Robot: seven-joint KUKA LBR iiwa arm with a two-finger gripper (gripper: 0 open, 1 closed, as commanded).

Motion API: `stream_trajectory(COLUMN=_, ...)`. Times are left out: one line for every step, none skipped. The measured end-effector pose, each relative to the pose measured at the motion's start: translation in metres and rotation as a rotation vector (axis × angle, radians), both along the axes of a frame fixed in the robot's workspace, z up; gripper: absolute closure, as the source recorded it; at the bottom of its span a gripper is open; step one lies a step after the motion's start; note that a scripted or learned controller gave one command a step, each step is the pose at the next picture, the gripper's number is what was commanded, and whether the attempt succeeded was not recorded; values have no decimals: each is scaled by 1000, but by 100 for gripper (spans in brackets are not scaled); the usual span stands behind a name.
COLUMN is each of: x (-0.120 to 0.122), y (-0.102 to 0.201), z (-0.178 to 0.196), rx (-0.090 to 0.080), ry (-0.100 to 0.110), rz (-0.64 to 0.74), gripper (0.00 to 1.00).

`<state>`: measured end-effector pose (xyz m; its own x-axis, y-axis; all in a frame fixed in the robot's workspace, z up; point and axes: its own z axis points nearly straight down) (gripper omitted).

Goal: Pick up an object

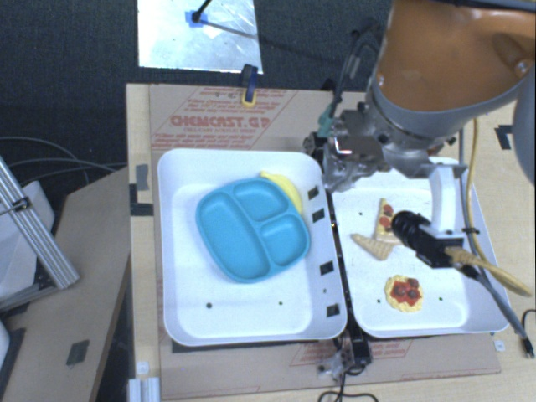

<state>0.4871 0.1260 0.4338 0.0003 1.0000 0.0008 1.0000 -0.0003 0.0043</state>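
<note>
- Blue three-compartment plastic tray [251,229], with a yellow curved plastic piece [286,191] tucked behind it: left of the jaws and nearer the camera.
- Gripper [339,167]: I cannot tell how wide it stands; nothing visibly held.
- Toy pizza slice [384,218] and round red-topped tart [404,292]: right of the jaws, untouched; the pickup is all still to do.

Smooth plastics over matt brown board

The blue three-compartment plastic tray [251,229] looks smooth with a soft sheen. The left shallow white plastic bin [180,308] and the right shallow white plastic bin [448,308] look smooth and nearly matt. The brown cardboard-like sheet with red print [218,120] is matt. The silvery sheet [201,23] gleams like metal. The dark floor covering [67,74] looks rough, like carpet. The arm's orange band [452,40] is glossy.
</note>
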Motion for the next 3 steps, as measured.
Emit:
stream_trajectory(x=45, y=-20, z=-14, rx=-1, ry=0, rz=-1, gripper=100)
stream_trajectory(x=10, y=-38, z=-62, rx=-1, ry=5, rz=0, gripper=100)
stream_trajectory(x=0, y=-19, z=-93, rx=0, ry=3, rz=4, gripper=100)
